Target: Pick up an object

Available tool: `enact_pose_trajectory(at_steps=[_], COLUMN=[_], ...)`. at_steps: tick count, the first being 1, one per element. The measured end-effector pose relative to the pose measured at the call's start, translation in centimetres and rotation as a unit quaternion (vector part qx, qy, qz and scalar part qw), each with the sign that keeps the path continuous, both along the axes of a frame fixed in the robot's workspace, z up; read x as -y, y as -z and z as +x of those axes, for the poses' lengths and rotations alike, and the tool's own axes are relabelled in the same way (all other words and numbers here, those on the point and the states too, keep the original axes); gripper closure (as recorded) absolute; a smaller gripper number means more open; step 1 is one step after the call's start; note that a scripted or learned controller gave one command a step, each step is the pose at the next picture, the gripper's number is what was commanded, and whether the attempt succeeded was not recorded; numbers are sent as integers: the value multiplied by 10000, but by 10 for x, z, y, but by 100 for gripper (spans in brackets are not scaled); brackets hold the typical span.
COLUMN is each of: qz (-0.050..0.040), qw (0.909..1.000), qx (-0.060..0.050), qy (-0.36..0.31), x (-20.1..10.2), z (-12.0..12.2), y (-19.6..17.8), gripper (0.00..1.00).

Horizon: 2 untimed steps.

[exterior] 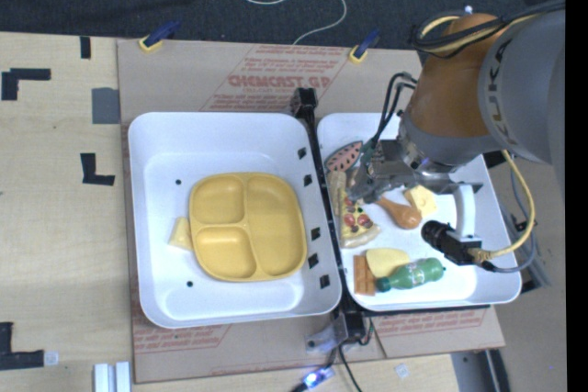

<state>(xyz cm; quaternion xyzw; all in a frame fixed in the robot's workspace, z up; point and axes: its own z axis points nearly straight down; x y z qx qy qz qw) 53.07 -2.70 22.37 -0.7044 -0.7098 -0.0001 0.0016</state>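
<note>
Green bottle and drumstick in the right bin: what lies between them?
In the camera view, a pale yellow wedge lies between the green bottle and the drumstick.

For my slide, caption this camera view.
Arm's hand low in right bin among toy food; yellow tray in left bin.

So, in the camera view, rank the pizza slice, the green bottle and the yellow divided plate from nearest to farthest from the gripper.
Measured from the gripper, over the right bin's left part:
1. pizza slice, just below it in the right bin.
2. green bottle, at that bin's lower edge.
3. yellow divided plate, in the left bin.
</note>
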Motion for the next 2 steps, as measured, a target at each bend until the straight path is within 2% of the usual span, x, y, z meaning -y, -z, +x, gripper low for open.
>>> enact_pose_trajectory(at_steps=[1, 2], qz=[-5, -6], qw=[10000, 10000], qx=[-11, -8], qy=[9, 10], x=[-50, -88], z=[-14, -18], y=[11, 9], gripper=[100, 100])
